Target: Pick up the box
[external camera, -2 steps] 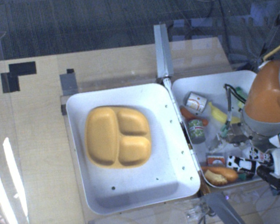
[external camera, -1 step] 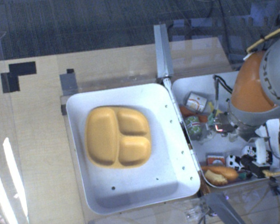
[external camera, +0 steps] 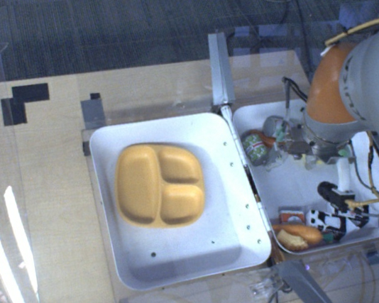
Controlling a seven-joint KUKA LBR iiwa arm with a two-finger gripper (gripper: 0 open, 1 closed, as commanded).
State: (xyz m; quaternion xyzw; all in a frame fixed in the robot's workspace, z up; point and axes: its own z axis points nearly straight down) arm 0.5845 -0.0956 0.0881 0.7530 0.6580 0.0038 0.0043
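Yellow tray (external camera: 158, 185) sat in the left bin (external camera: 193, 258); we saw the gripper (external camera: 283, 144) over the right bin (external camera: 292, 184), claw state unreadable.

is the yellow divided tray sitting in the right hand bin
No, the yellow tray lies in the left bin, while the right bin holds the small items near the arm.
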